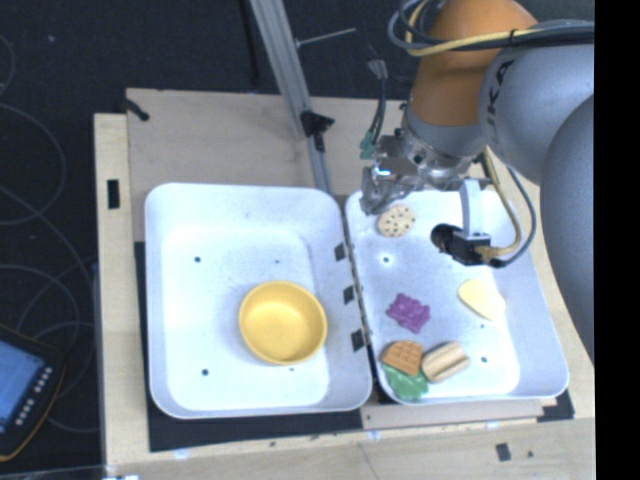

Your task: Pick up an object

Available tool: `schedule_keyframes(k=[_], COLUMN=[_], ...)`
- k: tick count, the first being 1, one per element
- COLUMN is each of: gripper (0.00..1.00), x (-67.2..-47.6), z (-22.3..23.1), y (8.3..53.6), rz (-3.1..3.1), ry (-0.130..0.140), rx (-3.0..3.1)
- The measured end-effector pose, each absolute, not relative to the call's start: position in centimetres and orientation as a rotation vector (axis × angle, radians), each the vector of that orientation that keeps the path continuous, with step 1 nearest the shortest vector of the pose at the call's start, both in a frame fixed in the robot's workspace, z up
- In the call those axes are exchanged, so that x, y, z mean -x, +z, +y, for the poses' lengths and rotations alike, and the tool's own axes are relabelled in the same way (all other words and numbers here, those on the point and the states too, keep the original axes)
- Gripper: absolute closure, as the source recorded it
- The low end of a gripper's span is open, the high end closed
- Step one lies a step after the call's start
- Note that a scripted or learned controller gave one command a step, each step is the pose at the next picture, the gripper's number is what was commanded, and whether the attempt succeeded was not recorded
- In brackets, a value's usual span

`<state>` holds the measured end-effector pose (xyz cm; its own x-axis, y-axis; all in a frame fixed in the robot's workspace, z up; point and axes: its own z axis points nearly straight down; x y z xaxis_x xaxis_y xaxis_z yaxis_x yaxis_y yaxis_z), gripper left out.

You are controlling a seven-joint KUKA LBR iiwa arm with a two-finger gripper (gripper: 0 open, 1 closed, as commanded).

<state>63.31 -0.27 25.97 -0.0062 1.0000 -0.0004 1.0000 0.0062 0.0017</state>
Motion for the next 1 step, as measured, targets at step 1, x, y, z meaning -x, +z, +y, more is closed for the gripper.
schedule_keyframes(k=[1], gripper=[1.0], x=[-64.56], z=[4.06], y=[24.61], rz=[2.226], ry=[0.0], rx=[-2.214])
